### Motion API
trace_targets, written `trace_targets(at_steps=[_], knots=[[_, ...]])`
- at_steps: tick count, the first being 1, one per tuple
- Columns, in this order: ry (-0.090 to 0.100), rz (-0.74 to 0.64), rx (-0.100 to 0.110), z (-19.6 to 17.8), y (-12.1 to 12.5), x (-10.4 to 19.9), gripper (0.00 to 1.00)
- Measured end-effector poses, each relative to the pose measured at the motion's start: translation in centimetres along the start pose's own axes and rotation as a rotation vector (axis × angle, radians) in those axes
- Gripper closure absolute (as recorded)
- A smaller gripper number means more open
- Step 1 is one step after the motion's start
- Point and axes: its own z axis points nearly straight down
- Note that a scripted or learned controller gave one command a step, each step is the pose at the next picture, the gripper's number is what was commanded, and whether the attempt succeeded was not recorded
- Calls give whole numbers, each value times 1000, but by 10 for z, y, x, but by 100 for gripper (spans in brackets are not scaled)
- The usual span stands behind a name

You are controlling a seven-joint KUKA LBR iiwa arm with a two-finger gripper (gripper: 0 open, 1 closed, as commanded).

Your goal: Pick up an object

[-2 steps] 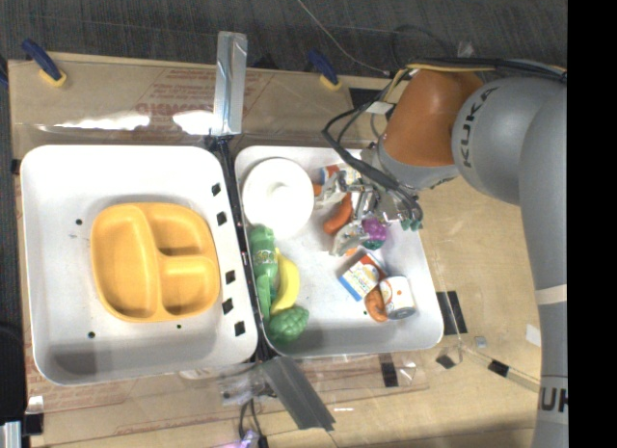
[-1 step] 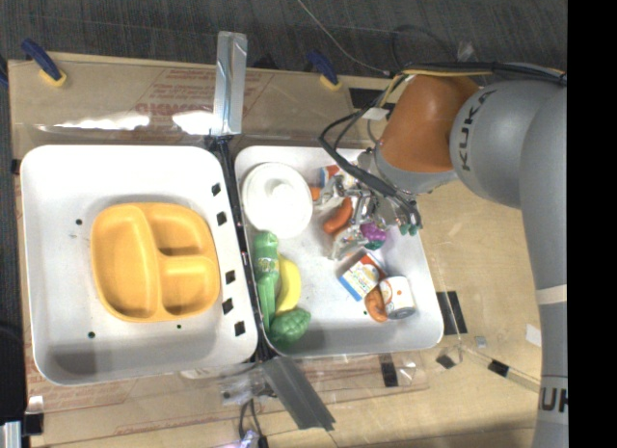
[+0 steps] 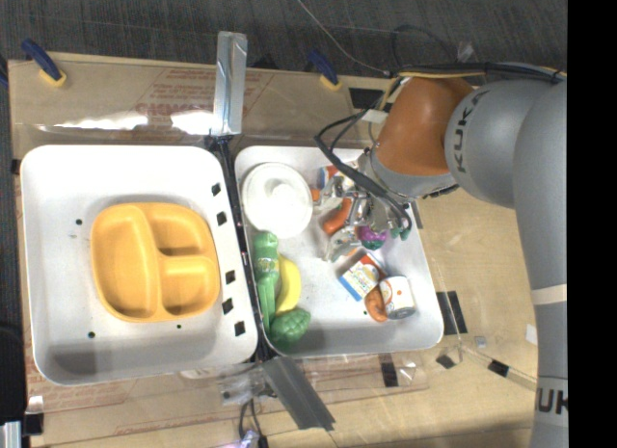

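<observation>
1. Orange-banded and grey, the arm reaches in from the right and bends down over the right bin, with its gripper low among the small items near the bin's middle.
2. Whether the gripper is spread or closed cannot be told: the wrist and dark cables cover it from above, and nothing can be seen caught in it.
3. Candidates for picking all lie in the right bin. Just under the gripper sit an orange-red piece and a purple and green toy, either touching the tool or just beside it.
4. A little nearer the front lie a blue and white packet and a small white can, close together.
5. Along the bin's left wall are a white round lid or bowl, a green vegetable, a yellow banana and a green leafy toy.
6. The left bin holds a yellow divided plate, well apart from the arm.
7. Progress, as I judge it: the approach looks done and the arm is at grasp height, but no object is visibly lifted. Securing an item and raising it clear of the bin are left.
</observation>
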Motion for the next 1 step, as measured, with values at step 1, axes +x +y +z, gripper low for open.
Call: trace_targets(at_steps=[1], knots=[[-2,-4,4,-11,-1,-1,100]])
